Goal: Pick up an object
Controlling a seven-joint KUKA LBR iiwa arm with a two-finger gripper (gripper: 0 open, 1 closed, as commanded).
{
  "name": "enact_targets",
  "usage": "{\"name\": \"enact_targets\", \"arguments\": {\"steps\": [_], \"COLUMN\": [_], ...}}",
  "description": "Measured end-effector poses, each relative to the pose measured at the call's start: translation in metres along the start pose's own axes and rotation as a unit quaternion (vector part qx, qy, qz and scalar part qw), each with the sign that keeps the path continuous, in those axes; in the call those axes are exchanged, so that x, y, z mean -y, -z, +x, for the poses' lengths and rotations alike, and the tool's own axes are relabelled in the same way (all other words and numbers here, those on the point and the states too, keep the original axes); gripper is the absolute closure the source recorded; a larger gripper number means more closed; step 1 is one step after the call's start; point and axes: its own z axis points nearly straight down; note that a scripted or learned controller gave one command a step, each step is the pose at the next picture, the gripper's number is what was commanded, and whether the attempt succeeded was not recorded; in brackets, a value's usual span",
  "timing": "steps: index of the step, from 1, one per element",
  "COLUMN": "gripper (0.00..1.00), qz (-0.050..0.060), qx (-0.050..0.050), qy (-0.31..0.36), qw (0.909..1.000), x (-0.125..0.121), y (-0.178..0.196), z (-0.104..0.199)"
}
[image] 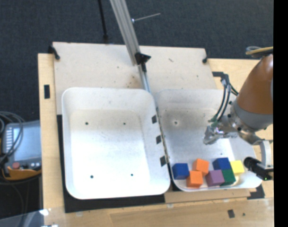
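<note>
Grey arm [257,96] reaching in from right, orange-banded wrist bent down, hand [212,135] low

The arm [257,91] came in from the right as a fat, rounded body, and its upper part was a glossy orange-brown dome. Below that ran a smooth grey collar, paler along its lower edge. A small bundle of dark cables [224,100], one of them greenish, looped down its left side from a little black bracket. At the bottom sat a cluster of shiny silver metal parts, the gripper [212,135], too small and blurred to make out in detail
</note>
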Motion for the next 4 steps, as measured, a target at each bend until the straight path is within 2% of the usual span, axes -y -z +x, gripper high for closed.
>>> {"name": "enact_targets", "arguments": {"steps": [2, 4], "gripper": [1.0, 1.0], "qz": [0.0, 0.0], "qx": [0.0, 0.0], "qy": [-0.001, 0.0], "qw": [1.0, 1.0], "x": [-0.03, -0.059], "y": [0.0, 0.025], "z": [0.094, 0.197]}}
